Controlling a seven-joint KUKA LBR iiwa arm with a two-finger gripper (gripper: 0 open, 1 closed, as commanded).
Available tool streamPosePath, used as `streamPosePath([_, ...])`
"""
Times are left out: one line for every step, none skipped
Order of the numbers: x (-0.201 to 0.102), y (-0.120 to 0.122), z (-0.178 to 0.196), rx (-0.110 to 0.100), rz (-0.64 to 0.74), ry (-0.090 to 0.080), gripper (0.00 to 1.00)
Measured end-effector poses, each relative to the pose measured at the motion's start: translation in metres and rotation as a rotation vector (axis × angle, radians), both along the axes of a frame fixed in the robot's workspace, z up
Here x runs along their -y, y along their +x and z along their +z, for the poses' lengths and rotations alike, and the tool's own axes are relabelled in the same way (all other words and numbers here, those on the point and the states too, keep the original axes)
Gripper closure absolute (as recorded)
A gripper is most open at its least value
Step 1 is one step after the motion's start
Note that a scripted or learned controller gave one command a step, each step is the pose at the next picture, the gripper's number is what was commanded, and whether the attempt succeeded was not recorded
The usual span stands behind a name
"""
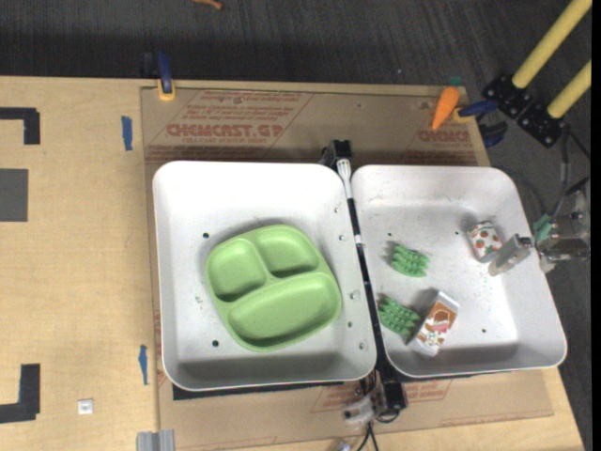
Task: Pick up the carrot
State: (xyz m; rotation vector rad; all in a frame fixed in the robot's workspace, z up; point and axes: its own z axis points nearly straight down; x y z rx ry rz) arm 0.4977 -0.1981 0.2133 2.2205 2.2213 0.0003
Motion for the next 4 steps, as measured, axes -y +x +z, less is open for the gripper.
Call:
streamPosePath([-0.049, -0.015, -0.048, -0.003, -0.168, 0.002, 0.0])
streamPosePath([-0.104, -0.019, -0.057, -0.005, -0.563, 0.003, 0.0])
streamPosePath([-0.104, -0.018, -0.047, -0.003, -0.563, 0.003, 1.0])
streamPosePath([-0.083, -0.018, 0.074, 0.001, -0.335, 0.0, 1.0])
